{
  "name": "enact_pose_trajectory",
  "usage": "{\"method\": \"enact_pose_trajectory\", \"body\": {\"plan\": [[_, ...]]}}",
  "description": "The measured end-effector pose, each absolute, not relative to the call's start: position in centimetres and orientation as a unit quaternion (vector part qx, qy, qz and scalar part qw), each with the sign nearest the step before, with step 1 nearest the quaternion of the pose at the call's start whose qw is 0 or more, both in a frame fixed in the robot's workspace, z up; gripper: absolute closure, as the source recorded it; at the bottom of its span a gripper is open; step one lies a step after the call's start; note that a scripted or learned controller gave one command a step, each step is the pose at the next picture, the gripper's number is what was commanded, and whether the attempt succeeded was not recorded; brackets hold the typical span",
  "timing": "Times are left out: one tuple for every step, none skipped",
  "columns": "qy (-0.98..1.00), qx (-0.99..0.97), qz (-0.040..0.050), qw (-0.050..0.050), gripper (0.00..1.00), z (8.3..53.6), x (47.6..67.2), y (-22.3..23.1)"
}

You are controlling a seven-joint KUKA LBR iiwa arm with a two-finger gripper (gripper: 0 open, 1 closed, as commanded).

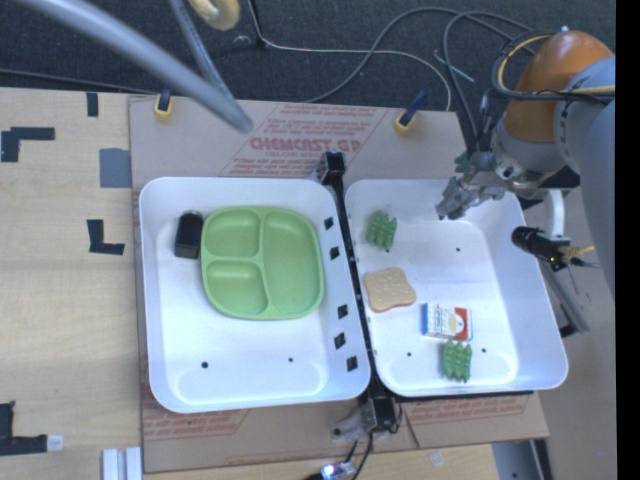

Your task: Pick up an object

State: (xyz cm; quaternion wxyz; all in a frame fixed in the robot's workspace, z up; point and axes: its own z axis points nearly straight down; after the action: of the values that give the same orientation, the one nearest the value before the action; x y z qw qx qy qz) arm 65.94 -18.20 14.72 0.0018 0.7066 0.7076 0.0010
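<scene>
Tool [452,206] sits over the far right part of the right bin [520,298], near the bin's back wall, hanging from the grey arm [590,98] with the orange band. Can't tell from this angle how the tool is set, too small and dark. Nothing visible in it.

Right bin contents:
- green ridged piece [381,229] near the divider, back half, well to the left of the tool
- slice of toast [389,289], tan, lying flat, just in front of that green piece
- small white carton [446,322] with red and blue print, right of the toast, lying flat
- second green ridged piece [456,360] just in front of the carton, near the bin's front wall

All four are apart from the tool, none touching it.

Left bin [170,368]:
- green divided plate [263,262], three compartments, sits flat toward the back half
- small black block [188,235] touching or just beside the plate's left edge

Both bins rest on a cardboard sheet [300,133] with red lettering on the wood surface [60,298]. Black cables [400,38] run across the dark floor behind.
</scene>
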Motion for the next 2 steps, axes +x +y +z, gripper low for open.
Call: {"method": "enact_pose_trajectory", "body": {"plan": [[0.708,0.706,0.0015,0.002,1.0,19.6,65.8,-17.2],[0.708,0.706,0.0011,0.002,1.0,25.0,65.9,-17.2]]}}
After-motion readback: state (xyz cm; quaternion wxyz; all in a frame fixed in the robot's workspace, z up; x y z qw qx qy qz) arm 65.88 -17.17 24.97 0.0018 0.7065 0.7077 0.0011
